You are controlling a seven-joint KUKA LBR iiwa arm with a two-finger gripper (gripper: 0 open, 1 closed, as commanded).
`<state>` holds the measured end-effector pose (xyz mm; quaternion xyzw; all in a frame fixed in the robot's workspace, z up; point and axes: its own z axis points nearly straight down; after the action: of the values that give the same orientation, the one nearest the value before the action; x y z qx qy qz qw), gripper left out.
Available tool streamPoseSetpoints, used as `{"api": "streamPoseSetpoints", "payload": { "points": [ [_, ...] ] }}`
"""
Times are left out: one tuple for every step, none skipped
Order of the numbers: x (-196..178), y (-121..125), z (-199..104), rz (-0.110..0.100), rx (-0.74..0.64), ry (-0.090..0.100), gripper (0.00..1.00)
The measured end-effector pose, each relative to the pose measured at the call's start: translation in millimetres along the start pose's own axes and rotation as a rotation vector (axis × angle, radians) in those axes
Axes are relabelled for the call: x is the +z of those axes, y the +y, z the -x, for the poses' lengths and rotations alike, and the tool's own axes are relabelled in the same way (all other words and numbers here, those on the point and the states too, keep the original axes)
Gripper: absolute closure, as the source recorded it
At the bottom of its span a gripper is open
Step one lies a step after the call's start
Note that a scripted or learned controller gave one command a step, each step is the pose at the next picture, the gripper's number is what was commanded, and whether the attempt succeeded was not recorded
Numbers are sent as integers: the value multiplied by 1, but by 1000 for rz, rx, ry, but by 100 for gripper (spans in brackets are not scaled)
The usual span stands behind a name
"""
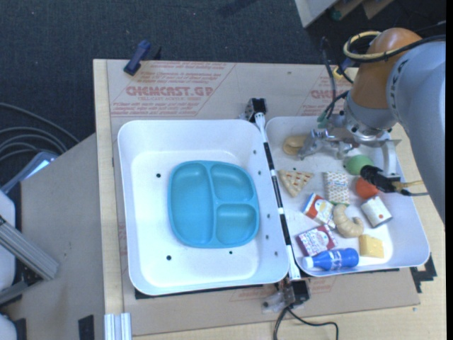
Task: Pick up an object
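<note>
From my remote seat I start with the claw (333,139): it hangs low over the far edge of the right bin (417,225), and I cannot tell how it is set, as the wrist and its metal fittings blur together there; I see nothing clamped in it. A tan, rounded piece (294,145) lies just beside it toward the bins' shared rim. Reading leftward first, the bench board (177,87) carries reddish print along its far edge, which I make out as "CHEMCAST GP" with smaller lines I cannot read, and a small dark blue object (137,57) rests at its far left corner. The left bin (141,154) holds one thing, a blue divided tray (212,204) with three compartments, sitting near the bin's middle. The right bin is crowded: a wedge like a pizza slice (296,181) near the shared rim, a red and white packet (318,210), a dark red packet (315,241) at the near edge with print too small to read, a blue bottle (334,260) lying on its side along the near rim, a patterned packet (337,186), a pale ring-shaped piece (348,221), a yellow block (371,246), a green piece (357,165), a red piece (366,188) and a white tube (375,211) toward the right edge.
</note>
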<state>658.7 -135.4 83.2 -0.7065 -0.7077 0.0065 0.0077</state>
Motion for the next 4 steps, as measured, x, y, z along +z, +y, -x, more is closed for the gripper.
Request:
{"api": "streamPoseSetpoints", "payload": {
  "points": [
    [1,1,-34,-10,4,-12,0],
    [1,1,-35,-10,4,-12,0],
    [1,1,-34,-10,4,-11,0],
    [1,1,-34,-10,4,-11,0]
  ]
}}
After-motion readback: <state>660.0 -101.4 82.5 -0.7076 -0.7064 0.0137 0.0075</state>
